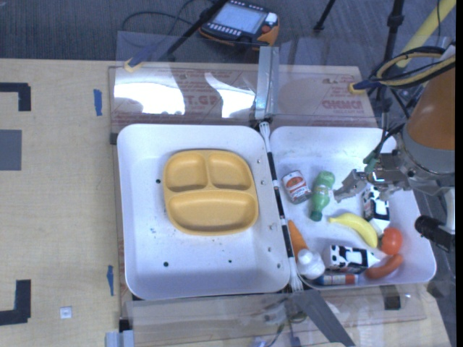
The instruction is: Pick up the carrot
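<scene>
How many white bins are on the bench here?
2. The left bin holds the yellow divided plate. The right bin holds the carrot, banana, green bottle and other items, with the pincer over it.

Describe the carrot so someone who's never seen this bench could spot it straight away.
Look in the right-hand white bin, the one crowded with toy food, and go to its left wall beside the divider. The carrot lies there, a slim orange taper just above a white bottle. The banana is yellow and the tomato round; only the carrot is long, thin and orange.
</scene>
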You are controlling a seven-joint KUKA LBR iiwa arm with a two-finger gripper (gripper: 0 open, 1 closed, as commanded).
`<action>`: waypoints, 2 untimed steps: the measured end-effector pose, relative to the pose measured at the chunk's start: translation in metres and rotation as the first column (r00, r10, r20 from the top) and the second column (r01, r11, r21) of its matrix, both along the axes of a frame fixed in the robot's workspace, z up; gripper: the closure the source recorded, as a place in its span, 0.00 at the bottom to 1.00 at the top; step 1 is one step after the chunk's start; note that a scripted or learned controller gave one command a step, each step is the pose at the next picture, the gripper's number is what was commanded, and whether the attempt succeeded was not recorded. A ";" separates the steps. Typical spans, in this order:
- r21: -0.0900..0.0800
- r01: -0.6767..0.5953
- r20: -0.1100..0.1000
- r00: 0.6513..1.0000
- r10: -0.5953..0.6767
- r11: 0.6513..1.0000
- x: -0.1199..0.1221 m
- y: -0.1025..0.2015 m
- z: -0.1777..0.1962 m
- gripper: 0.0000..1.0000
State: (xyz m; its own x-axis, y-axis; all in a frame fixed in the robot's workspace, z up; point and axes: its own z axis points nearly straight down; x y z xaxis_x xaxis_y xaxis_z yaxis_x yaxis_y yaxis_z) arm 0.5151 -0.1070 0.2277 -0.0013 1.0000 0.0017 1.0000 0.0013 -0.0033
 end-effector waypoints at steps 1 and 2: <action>-0.001 0.084 0.000 0.996 -0.084 0.996 -0.010 -0.039 -0.058 0.00; -0.004 0.034 0.010 0.999 -0.034 0.999 -0.034 0.013 -0.141 0.00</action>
